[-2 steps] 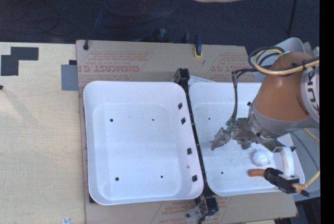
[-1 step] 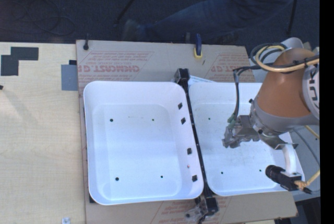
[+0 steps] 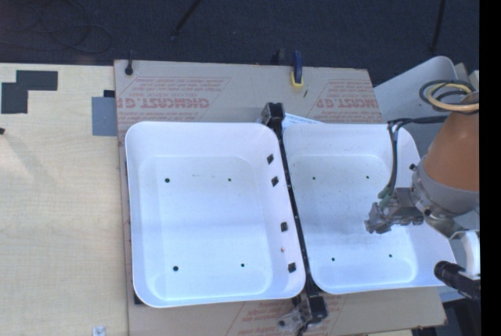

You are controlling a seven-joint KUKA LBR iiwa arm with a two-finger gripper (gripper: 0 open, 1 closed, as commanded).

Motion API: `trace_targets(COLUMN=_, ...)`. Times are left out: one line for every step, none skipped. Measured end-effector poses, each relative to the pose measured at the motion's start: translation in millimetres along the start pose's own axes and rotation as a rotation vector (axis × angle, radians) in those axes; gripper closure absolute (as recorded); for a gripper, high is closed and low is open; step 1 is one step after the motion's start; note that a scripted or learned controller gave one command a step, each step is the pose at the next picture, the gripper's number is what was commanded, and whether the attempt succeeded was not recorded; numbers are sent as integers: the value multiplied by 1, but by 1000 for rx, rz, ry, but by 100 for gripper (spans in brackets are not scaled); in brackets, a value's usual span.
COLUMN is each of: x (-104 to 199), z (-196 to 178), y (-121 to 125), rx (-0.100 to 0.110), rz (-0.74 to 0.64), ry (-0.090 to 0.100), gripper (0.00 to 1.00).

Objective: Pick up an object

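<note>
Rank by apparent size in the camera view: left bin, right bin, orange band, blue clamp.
1. left bin, largest.
2. right bin, looks narrower, though the arm hides part, so unsure.
3. orange band, nearer the camera.
4. blue clamp, smallest.

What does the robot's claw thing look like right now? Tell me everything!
The gripper is small, grey and metal-looking, at the end of the arm with its orange band. It hangs over the right bin, near that bin's right side, pointing left. It is too blurry to make out more.
</note>
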State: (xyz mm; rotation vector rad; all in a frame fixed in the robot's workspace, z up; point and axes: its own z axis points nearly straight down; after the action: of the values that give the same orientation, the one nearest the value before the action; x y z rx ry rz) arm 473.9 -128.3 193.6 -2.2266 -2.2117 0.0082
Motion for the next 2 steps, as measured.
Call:
trace_targets(x=-90, z=-8, y=2, rx=-6, rz=-2, ry=-1, gripper=100)
trace_targets(x=-62, z=-79, y=2, rx=-9, rz=-10, ry=1, gripper=100)
